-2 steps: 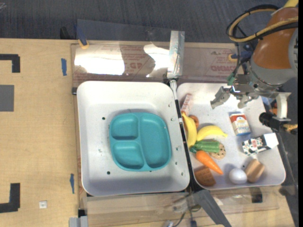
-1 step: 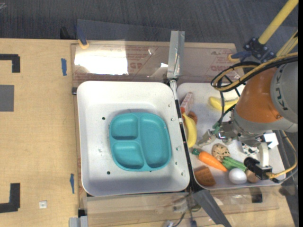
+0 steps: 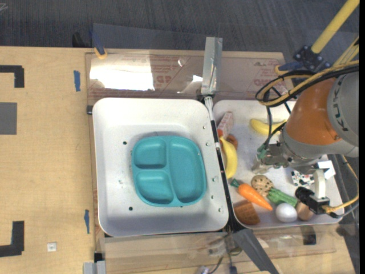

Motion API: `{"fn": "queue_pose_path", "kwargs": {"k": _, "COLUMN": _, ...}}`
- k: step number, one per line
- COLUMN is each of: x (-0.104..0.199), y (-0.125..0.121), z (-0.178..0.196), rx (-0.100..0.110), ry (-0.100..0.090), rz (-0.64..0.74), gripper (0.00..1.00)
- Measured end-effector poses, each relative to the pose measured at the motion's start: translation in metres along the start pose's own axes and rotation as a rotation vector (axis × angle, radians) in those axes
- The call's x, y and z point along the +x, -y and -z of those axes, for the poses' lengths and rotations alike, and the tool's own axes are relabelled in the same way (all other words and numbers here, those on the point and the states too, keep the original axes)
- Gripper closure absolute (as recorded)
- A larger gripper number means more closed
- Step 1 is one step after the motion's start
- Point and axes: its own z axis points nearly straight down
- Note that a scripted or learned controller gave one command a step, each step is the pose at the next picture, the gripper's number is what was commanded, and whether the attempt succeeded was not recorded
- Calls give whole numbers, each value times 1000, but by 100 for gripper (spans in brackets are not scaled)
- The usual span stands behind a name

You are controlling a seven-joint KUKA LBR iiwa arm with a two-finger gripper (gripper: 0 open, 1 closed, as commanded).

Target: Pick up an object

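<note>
While the gripper (image 3: 265, 163) hangs low over the right bin (image 3: 251, 110), jaws' state indiscernible, carrot (image 3: 251, 196), banana (image 3: 230, 156) and egg (image 3: 286, 212) lie unpicked.

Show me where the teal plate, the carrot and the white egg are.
teal plate (image 3: 169, 170), camera view, divider between compartments.
carrot (image 3: 251, 196), camera view, middle of orange body.
white egg (image 3: 286, 212), camera view, its top.
</note>
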Motion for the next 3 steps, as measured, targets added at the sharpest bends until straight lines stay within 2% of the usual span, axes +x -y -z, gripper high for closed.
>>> {"fn": "queue_pose_path", "kwargs": {"k": 1, "x": -29, "y": -13, "z": -3, "rx": 13, "ry": 0, "rz": -23, "gripper": 100}}
{"fn": "queue_pose_path", "kwargs": {"k": 2, "x": -30, "y": -11, "z": -9, "rx": 7, "ry": -4, "rz": -223, "gripper": 100}}
{"fn": "queue_pose_path", "kwargs": {"k": 3, "x": -43, "y": -36, "z": 17, "rx": 10, "ry": 0, "rz": -42, "gripper": 100}}
